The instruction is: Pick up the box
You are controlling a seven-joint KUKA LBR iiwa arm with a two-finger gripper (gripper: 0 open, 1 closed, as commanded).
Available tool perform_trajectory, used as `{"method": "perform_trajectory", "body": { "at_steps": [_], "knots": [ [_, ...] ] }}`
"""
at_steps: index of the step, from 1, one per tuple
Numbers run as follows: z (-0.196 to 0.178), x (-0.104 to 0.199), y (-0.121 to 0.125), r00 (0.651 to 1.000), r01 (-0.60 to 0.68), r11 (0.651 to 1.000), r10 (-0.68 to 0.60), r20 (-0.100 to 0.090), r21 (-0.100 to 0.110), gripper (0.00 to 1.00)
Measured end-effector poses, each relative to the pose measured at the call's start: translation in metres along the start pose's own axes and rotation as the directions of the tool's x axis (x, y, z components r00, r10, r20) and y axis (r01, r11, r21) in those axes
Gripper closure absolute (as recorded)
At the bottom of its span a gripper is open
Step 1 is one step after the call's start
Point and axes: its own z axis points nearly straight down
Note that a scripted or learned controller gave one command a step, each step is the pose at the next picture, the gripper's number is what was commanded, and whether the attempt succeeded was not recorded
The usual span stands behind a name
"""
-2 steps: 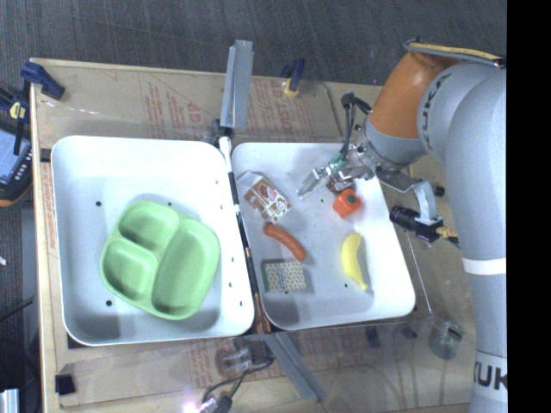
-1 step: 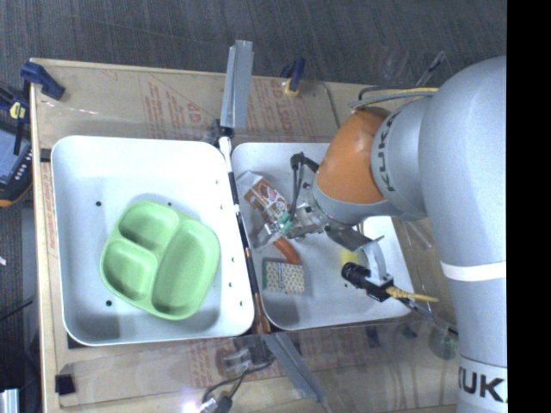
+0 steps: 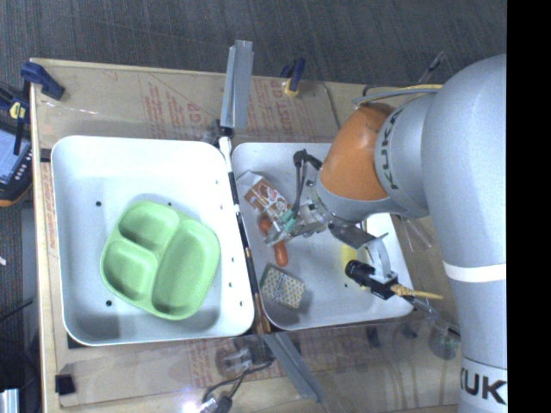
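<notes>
Grey arm (image 3: 465, 213) crowds right bin (image 3: 250, 157); box (image 3: 265, 199) hugs its left wall.

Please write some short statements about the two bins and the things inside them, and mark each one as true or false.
1. The green divided tray lies in the left bin. True.
2. The box lies in the left bin, beside the tray. False: it lies in the right bin, near that bin's left wall.
3. The arm reaches over the right bin. True.
4. The green tray has five compartments. False: it has three.
5. A grey patterned object lies in the right bin near its front edge. True.
6. The claw hangs over the left bin. False: it is over the right bin, close to the box.
</notes>
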Motion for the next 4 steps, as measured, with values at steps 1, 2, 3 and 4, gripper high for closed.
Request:
{"method": "perform_trajectory", "body": {
  "at_steps": [1, 2, 3, 4],
  "knots": [
    [-0.091, 0.073, -0.047, 0.976, -0.218, 0.976, 0.218, -0.002, -0.003, 1.00],
    [-0.091, 0.073, -0.048, 0.976, -0.218, 0.976, 0.218, -0.001, -0.003, 0.00],
    [-0.052, 0.032, -0.018, 0.965, -0.261, 0.965, 0.261, -0.001, -0.001, 0.00],
    [0.009, -0.031, 0.056, 0.963, -0.269, 0.963, 0.269, -0.004, -0.003, 0.00]
  ]
}}
